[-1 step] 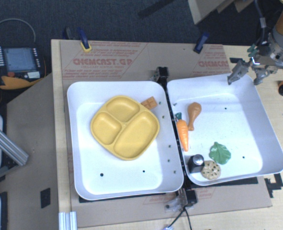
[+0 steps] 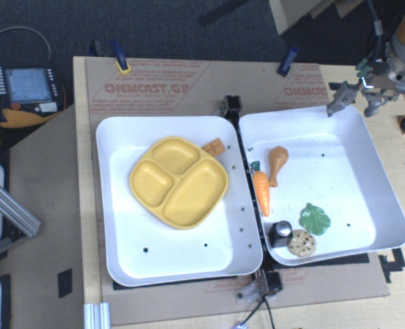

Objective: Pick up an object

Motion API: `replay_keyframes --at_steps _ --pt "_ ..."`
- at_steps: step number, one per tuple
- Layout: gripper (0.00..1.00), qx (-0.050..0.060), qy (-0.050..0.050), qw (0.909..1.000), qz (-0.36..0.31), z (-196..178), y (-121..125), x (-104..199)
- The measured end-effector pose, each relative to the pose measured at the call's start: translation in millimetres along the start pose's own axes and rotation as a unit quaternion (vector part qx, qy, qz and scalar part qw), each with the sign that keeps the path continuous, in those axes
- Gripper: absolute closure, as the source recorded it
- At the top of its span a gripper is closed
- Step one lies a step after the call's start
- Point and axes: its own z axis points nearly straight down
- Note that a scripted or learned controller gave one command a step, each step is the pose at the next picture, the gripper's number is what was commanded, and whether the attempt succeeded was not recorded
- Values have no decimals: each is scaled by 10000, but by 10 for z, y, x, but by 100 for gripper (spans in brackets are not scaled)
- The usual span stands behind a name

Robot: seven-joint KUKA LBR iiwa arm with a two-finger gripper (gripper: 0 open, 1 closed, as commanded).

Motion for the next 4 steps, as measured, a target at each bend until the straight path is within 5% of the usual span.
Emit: replay_keyframes --at_steps 3,4 --pt "0 -27 -24 10000 -10 1576 59 157" --pt "100 -83 -46 10000 -14 1414 86 147"
